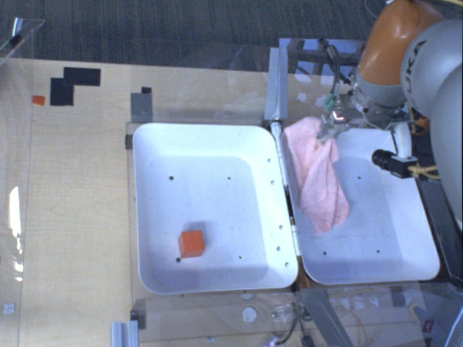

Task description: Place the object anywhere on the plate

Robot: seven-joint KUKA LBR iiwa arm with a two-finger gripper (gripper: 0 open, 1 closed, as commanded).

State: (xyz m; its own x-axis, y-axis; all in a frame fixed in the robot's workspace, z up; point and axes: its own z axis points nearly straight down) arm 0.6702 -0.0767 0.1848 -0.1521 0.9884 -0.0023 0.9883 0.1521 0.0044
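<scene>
A pink cloth (318, 179) hangs in a long fold over the left side of the right bin (391, 251). Its upper end is bunched up at my gripper (328, 129), which is shut on it near the bin's far left corner. The cloth's lower end rests on or just above the bin floor close to the divider. A small orange cube (192, 243) lies on the floor of the left bin (217, 157), toward its near left corner.
The grey arm with its orange band (391, 35) comes in from the upper right over the right bin. A black cable fitting (391, 162) sticks out beside the wrist. Black markers (72, 84) lie on the wooden bench at far left.
</scene>
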